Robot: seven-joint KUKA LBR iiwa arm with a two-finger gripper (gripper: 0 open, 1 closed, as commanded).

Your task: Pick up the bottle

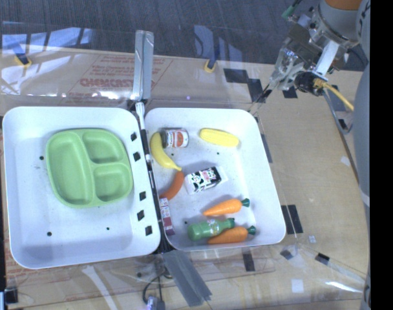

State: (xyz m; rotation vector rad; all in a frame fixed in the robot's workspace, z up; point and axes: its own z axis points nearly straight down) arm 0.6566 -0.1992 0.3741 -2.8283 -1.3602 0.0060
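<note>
The bottle (210,228) is green with a red cap and lies on its side near the front of the right bin (264,173), between two toy carrots. My gripper (274,86) hangs high above the bench, beyond the right bin's far right corner and well away from the bottle. Nothing shows between its thin fingers.
The right bin also holds a banana (161,152), a red can (175,138), a yellow lemon-shaped toy (218,137), a cow-print carton (203,179), a hot dog (172,186) and carrots (224,206) (231,235). In the left bin (22,192) lies a green divided plate (90,166).
</note>
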